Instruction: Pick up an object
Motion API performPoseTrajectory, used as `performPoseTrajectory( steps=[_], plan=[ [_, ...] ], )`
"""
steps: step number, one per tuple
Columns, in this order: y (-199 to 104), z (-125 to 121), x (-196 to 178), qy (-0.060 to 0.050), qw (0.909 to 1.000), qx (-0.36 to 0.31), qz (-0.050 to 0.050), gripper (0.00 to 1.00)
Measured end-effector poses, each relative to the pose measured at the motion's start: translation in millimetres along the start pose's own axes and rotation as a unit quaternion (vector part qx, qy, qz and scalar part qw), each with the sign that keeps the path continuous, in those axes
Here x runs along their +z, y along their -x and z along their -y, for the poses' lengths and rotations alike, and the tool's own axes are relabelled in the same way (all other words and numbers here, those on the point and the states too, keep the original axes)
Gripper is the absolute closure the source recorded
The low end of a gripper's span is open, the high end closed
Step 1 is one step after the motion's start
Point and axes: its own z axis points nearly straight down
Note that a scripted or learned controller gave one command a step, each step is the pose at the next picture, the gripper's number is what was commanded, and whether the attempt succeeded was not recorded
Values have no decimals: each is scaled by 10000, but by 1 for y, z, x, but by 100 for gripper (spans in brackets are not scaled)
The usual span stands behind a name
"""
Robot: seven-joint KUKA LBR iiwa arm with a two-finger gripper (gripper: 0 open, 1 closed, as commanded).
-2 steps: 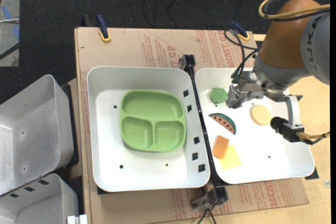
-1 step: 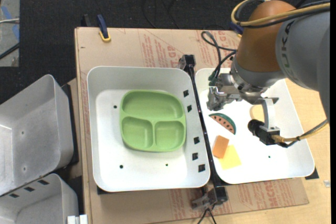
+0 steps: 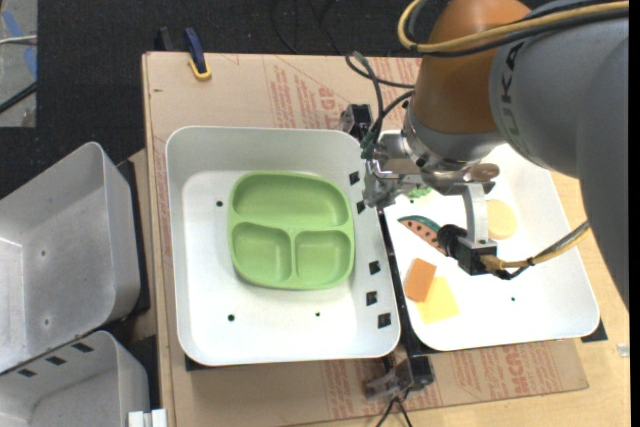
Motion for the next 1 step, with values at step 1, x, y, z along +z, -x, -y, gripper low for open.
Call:
performPoseTrajectory(
  steps=[1],
  plan=[
    [-55,2,-7,-6,10000,-1,-1,100]
  ],
)
